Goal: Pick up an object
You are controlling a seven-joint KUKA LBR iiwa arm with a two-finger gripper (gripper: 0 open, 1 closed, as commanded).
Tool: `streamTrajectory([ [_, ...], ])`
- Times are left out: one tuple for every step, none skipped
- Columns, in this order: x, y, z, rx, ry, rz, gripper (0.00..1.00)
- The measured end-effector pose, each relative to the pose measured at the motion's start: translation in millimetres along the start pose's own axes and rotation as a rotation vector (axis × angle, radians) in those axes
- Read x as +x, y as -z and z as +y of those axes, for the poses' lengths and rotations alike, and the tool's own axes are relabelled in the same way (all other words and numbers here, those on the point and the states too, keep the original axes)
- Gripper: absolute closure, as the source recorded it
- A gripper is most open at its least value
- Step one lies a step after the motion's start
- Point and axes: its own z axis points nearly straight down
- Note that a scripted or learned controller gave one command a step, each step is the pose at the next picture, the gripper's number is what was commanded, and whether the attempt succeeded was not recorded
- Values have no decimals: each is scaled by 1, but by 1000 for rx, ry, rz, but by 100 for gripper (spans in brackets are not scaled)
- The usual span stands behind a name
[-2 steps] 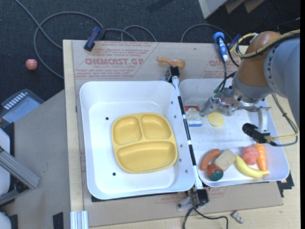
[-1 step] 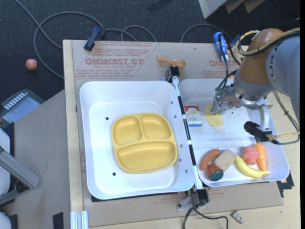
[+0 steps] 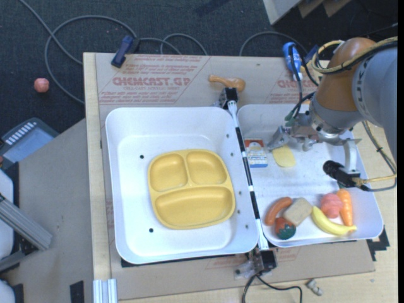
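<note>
My gripper (image 3: pixel 294 139) hangs over the back of the right bin (image 3: pixel 369 197), below the orange band of the arm (image 3: pixel 341 74). Just in front of it, touching or nearly so, lies a pale yellow piece (image 3: pixel 285 158). To its left a small red, white and blue carton (image 3: pixel 255 154) sits against the bin's left wall. Along the front of the bin lie a sausage (image 3: pixel 278 209), a bread slice (image 3: pixel 298 211), a small green and red item (image 3: pixel 286 231), a banana (image 3: pixel 332 224), a pink fruit (image 3: pixel 331 203) and a carrot (image 3: pixel 346 207).
The left bin (image 3: pixel 126 137) holds a yellow divided plate (image 3: pixel 189 188). A black cable plug (image 3: pixel 339 172) hangs from the arm over the right bin. A brown toy (image 3: pixel 227 81) and a blue clamp (image 3: pixel 293 58) rest on the board behind the bins.
</note>
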Motion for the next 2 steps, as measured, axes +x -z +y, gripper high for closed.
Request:
streamTrajectory([
  [6,-10,-7,2,1,0,0],
  [-5,-10,0,-2,1,-1,0],
])
